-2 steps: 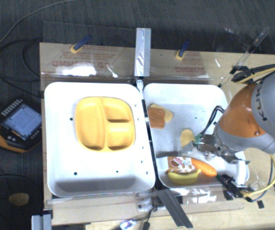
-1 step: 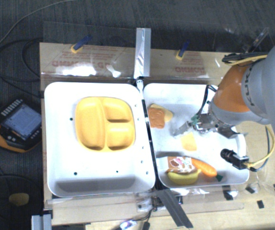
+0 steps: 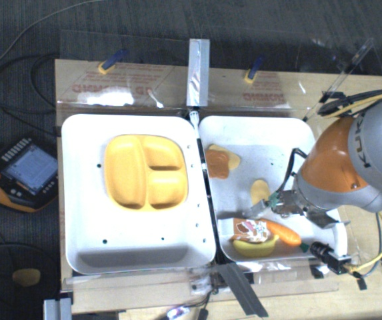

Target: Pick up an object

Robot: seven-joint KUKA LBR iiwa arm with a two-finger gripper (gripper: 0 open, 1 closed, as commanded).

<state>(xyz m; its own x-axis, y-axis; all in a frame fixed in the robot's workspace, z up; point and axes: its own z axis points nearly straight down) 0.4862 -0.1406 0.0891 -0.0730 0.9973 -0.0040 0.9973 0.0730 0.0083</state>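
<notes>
The pick looks unfinished. The gripper (image 3: 271, 207) hangs low in the right bin (image 3: 291, 131), just above a cluster of toy food: a carrot (image 3: 285, 233), a banana (image 3: 254, 247) and a small packet (image 3: 248, 229). I cannot tell whether it is open or closed, and nothing is visibly gripped. A yellow tray (image 3: 145, 171) sits in the left bin (image 3: 84, 179); grasping and lifting remain.

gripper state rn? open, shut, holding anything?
Gripper: cannot be told. It sits low in the right bin, just above the carrot and banana.
</notes>
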